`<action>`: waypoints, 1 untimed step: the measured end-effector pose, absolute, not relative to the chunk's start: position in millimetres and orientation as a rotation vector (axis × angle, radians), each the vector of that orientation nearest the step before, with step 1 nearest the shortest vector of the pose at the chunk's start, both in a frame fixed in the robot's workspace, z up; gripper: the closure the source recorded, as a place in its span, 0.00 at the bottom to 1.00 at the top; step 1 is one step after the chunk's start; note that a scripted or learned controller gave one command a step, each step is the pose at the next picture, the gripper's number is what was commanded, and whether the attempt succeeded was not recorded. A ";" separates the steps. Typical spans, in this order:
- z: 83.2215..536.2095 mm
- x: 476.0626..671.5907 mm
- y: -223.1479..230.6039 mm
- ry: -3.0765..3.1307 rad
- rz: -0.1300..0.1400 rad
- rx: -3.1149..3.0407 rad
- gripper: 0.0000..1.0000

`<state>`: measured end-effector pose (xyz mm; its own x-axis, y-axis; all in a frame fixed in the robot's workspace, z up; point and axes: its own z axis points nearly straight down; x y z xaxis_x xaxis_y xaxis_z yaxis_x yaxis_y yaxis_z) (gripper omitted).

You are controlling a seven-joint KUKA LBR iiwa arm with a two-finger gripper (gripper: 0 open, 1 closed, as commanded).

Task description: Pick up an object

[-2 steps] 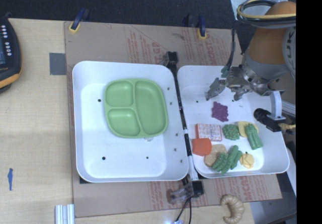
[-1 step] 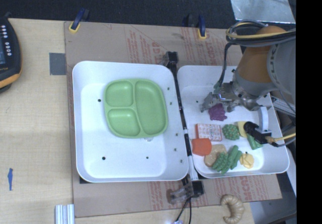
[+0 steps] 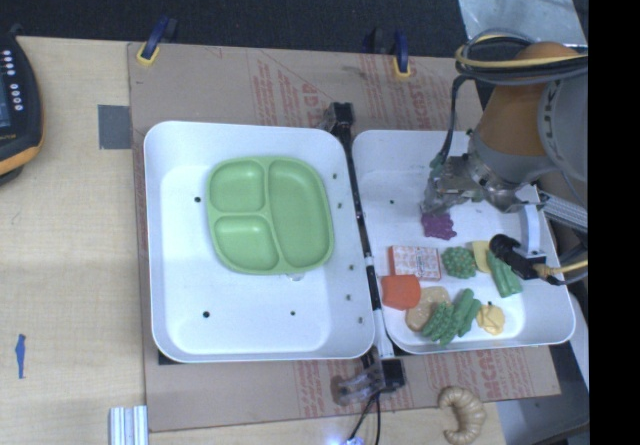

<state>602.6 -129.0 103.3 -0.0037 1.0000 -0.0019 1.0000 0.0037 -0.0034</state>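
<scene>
A purple toy (image 3: 438,225) lies in your right bin (image 3: 395,148), directly beneath the gripper (image 3: 445,195) — its state I cannot tell. Crowded play food (image 3: 450,288) just beside risks a nudge or a missed grasp.

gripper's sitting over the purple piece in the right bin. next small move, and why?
Probably a short straight descent onto the purple piece, then close. The gripper sits just above it in the right bin, and the piece lies apart from the toy food cluster nearer the front, so a vertical approach looks unobstructed. Nothing shows between the fingers yet.
</scene>
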 end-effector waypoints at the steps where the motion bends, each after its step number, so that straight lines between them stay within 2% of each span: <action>1: 102.8 602.4 -128.9 -2.226 0.007 -2.215 0.00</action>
